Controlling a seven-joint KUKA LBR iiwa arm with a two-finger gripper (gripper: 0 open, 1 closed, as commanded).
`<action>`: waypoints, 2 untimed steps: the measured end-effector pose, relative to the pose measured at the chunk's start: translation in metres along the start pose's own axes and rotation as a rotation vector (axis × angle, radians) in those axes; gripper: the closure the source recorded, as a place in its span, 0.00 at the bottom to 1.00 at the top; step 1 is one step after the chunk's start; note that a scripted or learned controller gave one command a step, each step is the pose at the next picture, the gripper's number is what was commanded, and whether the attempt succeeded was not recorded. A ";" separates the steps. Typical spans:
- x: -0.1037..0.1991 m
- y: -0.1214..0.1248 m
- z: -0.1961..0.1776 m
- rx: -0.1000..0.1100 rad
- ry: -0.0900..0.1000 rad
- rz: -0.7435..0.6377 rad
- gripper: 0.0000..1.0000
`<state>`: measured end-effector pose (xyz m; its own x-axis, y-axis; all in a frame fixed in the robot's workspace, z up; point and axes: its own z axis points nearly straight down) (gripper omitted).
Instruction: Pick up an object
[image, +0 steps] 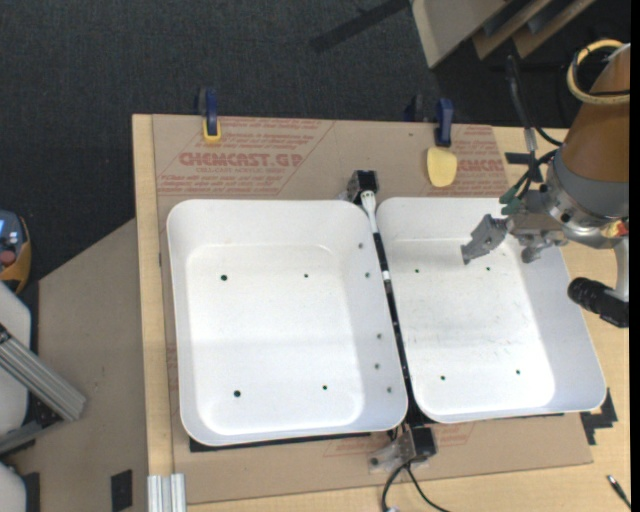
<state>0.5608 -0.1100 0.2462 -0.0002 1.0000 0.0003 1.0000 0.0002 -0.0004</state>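
A small pale yellow object (441, 166) lies on the brown cardboard behind the right bin (480, 400), outside both bins and just below a blue clamp. My gripper (508, 245) hangs over the back right part of the right bin, in front of and to the right of the yellow object. Its two grey fingers (486, 238) are spread apart, open, with nothing between them. The orange band of the arm (600, 140) rises above it at the right edge.
The left bin (200, 330) sits beside the right one, with a black strip (385, 290) between them. Two blue clamps (209, 108) hold the cardboard at the back. Cables (405, 455) lie at the front edge.
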 end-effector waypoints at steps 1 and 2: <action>0.000 0.001 -0.011 -0.003 -0.001 -0.001 1.00; -0.089 0.035 -0.179 -0.022 -0.012 0.006 1.00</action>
<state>0.5963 -0.1993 0.4247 0.0060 0.9999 -0.0117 0.9998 -0.0057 0.0216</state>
